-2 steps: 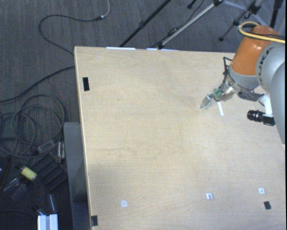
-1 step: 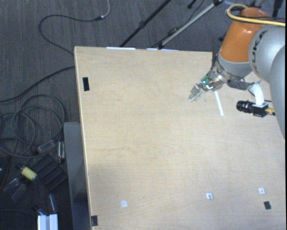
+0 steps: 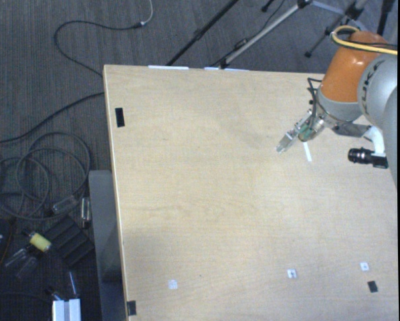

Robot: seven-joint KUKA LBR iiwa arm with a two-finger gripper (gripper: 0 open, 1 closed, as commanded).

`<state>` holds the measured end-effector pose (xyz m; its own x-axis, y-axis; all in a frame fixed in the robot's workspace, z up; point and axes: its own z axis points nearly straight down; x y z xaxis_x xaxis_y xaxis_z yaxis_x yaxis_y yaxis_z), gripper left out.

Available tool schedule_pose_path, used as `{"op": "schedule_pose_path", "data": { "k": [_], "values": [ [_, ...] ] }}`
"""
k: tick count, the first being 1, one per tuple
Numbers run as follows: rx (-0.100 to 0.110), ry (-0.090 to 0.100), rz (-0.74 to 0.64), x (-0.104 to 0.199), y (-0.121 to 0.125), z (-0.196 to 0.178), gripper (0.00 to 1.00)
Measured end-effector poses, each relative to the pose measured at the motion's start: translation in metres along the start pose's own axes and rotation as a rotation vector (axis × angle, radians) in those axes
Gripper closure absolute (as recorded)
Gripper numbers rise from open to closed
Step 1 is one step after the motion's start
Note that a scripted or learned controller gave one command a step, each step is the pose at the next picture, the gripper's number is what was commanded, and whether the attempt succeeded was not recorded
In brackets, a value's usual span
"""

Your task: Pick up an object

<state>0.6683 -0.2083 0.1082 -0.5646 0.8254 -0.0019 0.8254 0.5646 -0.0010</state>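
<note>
Bench top [image 3: 207, 199] of pale wood takes up most of the view, lying bare and evenly lit except for a faint shadow across its lower part. From the right edge the arm [image 3: 380, 92] reaches in, its orange band [image 3: 350, 69] curving above the grey wrist and a thin yellow cable loop [image 3: 347, 33] lying over the top of it. A short black cylinder [image 3: 366, 156] juts out just below the wrist.

The gripper [image 3: 295, 150] hangs over the upper right part of the bench, pointing down and to the left. We read its two fingers as spread apart — one grey tip [image 3: 282, 146] reaching leftward, one white tip [image 3: 308, 155] angled downward — with plain wood showing between them. A small greenish patch sits at their root; it is too small for us to tell whether it belongs to the gripper. As for the object to be picked up, we cannot tell where it is.

On the bench we see a small black marker [image 3: 120, 117] near the upper left corner, three tiny white tags [image 3: 291, 273] along the lower part, and another black mark [image 3: 372, 286] near the lower right. White tape strips [image 3: 186, 66] sit on the far edge.

Left of the bench, on grey carpet, dark cables [image 3: 33, 179] lie in loose coils — beside them a yellow-tipped item [image 3: 39, 241]. Tripod legs [image 3: 280, 12] cross the floor beyond the bench.
</note>
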Motion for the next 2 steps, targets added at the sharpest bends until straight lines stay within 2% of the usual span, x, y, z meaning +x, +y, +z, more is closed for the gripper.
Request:
{"op": "schedule_pose_path", "data": {
  "k": [1,2],
  "values": [
    [-0.004,0.001,0.077,0.0175,0.0133,-0.0504,1.00],
    [-0.003,0.002,0.125,0.0260,0.0186,-0.0603,1.00]
  ]
}}
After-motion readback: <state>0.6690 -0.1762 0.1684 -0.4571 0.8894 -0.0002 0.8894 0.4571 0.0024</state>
